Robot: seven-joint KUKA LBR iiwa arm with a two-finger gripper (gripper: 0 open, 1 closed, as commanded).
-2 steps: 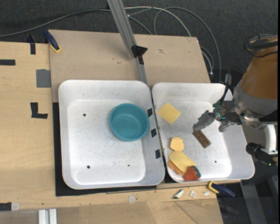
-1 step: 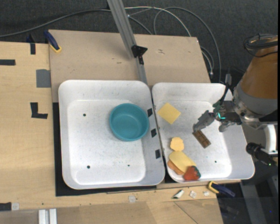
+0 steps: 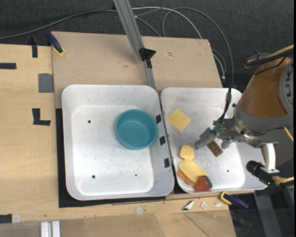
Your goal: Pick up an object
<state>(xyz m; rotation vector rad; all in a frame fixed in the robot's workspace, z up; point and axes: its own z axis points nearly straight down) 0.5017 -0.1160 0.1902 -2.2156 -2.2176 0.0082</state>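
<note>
My gripper (image 3: 214, 142) hangs low over the middle of the right bin (image 3: 237, 179) and stands open. A small brown block (image 3: 215, 148) lies right beneath it, in the gap between the two fingers, and I cannot tell whether they touch it. Left of the gripper a flat yellow square (image 3: 178, 119) rests near the bin's back left. A small yellow round piece (image 3: 187, 152) sits just in front and left of the gripper. At the front of the bin a yellow wedge (image 3: 191, 170) lies over an orange piece (image 3: 182, 177), beside a red item (image 3: 203, 183).
The left bin (image 3: 89, 157) holds a teal bowl (image 3: 135, 128) near its right side. A grey metal pole (image 3: 133, 28) slants down to the bench behind the bins. Cables run behind the right bin, and the arm's orange band (image 3: 264, 95) stands over its right edge.
</note>
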